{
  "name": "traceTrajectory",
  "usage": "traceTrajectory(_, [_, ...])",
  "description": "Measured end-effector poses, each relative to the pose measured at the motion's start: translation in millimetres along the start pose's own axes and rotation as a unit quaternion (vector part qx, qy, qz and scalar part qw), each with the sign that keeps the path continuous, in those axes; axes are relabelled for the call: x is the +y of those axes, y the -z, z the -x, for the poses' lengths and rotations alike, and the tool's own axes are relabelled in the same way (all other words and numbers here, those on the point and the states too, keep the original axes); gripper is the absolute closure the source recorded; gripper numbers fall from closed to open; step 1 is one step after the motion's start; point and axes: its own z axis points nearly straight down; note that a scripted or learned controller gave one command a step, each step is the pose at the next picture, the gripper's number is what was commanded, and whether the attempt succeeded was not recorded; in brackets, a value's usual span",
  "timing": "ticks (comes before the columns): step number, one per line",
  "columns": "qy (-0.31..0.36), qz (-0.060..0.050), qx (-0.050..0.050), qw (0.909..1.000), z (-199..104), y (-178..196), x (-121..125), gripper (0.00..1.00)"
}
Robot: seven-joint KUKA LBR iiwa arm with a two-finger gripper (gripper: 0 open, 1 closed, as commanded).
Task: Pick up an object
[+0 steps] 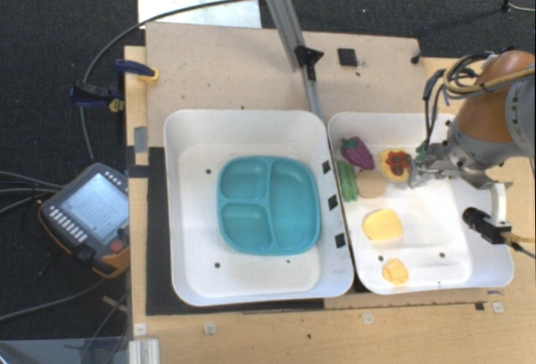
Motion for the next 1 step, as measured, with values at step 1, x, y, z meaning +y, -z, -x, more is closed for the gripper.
traceTrajectory(1, [0.003, -0.004, 0.000, 1.0000, -10.2, 52.9, 5.5, 1.00])
